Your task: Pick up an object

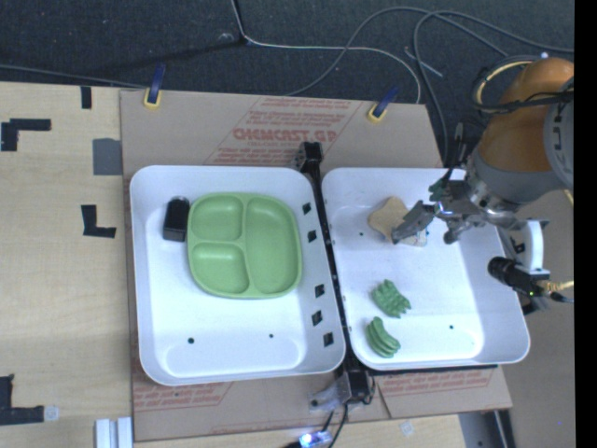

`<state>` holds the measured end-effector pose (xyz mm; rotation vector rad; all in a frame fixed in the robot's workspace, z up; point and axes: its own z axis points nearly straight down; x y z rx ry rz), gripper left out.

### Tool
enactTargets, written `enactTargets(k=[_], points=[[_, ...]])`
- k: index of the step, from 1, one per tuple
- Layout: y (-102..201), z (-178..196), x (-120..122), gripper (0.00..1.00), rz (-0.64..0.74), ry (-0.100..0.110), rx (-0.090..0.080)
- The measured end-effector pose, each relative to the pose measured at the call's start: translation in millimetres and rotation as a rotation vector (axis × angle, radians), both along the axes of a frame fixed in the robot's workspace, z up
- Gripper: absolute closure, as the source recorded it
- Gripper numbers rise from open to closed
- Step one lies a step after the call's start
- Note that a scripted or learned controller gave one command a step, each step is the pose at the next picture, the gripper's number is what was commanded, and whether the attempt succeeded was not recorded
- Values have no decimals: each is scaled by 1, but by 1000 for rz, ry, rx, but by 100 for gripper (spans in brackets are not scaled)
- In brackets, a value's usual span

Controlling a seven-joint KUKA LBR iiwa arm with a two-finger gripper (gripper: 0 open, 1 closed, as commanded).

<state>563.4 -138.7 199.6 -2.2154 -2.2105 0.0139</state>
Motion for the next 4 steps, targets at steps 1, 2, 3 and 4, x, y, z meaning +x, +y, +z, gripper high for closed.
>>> enactTargets(k=[1, 2, 3, 4], points=[[0, 7, 3, 0, 4, -13, -2], [2, -57, 5, 0, 3, -7, -2], [3, -111, 3, 0, 4, -9, -2], [4, -99, 4, 100, 6, -11, -1]])
